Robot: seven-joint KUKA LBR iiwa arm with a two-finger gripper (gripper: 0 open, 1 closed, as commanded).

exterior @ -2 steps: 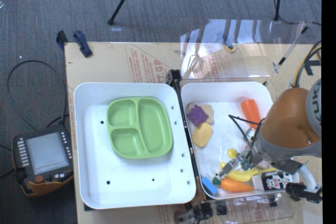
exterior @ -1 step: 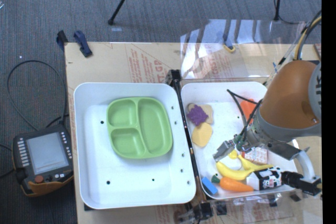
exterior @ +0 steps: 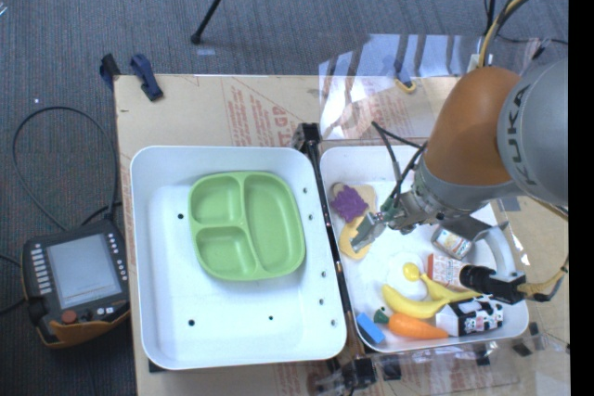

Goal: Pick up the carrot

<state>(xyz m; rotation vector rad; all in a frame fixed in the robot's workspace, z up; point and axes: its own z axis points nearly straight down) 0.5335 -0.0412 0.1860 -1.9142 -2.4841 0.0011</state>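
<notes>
Risk is a wrong grab: the gripper [exterior: 364, 234] hovers over the yellow toy by the purple grapes [exterior: 349, 200], well apart from the carrot [exterior: 417, 326]. Fingers look slightly open, holding nothing. Left bin [exterior: 158, 311] holds 1 green divided plate [exterior: 248, 223]. Right bin [exterior: 371, 164] holds the carrot at its front edge, crowded by a banana [exterior: 415, 300] and a blue block [exterior: 371, 327].

You get even, bright overhead light, soft shadows, glare on the clear sheet [exterior: 399, 74] at the far side, and slight overall softness.
</notes>
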